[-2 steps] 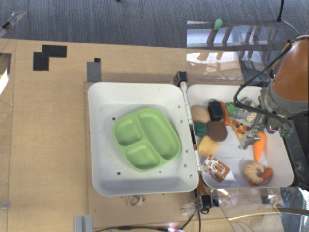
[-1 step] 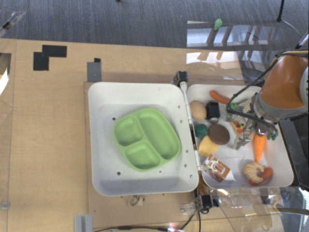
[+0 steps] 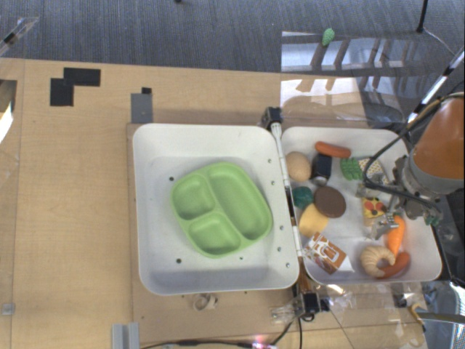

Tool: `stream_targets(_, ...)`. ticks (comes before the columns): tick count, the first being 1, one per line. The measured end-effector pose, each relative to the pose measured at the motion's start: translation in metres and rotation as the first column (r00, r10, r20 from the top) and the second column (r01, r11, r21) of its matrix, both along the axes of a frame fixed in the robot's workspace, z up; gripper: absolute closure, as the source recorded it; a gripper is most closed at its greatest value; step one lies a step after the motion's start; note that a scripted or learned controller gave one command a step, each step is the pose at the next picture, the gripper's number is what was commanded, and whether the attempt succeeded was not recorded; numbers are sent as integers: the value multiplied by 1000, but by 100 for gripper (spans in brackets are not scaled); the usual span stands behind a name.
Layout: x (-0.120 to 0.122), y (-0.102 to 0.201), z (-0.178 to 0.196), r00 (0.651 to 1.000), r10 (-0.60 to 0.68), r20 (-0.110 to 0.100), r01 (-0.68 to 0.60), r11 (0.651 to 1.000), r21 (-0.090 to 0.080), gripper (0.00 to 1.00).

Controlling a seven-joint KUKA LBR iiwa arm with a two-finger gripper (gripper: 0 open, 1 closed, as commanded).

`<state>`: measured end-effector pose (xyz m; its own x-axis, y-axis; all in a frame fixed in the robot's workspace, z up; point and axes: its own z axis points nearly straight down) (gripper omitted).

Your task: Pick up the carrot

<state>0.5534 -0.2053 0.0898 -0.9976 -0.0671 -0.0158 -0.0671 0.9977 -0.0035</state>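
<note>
The arm enters from the right, its orange band bulging over the right bin's far-right side, the grey wrist below it angled down and leftward into the bin. The gripper sits low over the bin floor, near the right wall; its metal parts are tangled with dark cables, and whether it is apart or together cannot be told at this size and slant.

The carrot lies right at the gripper's tip, just below and slightly right of it, an orange tapered piece standing nearly upright in the view. Its upper end meets or is overlapped by the tool; contact cannot be confirmed. Directly beneath it, a croissant-like pastry and a reddish sausage rest against the bin's near edge.

Left of the gripper lies a pizza-patterned slice, partly hidden by the tool. Further left are a brown round disc, a yellow wedge, a small printed carton, a teal item and a beige egg shape. Up and left sit a dark block, a green piece and a second sausage.

Well apart to the left, the other bin holds a green 3-compartment plate
</note>
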Motion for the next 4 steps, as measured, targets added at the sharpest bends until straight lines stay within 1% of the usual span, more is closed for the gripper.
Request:
stream_targets(1,5,2,14,1000,6,13,-6,1000,-2,100)
stream_targets(2,5,2,14,1000,7,12,-7,1000,-2,0)
stream_targets(3,-32,0,0,906,424,-2,-424,906,-6,0)
stream_targets(4,-28,0,13,904,428,7,-428,904,-14,100)
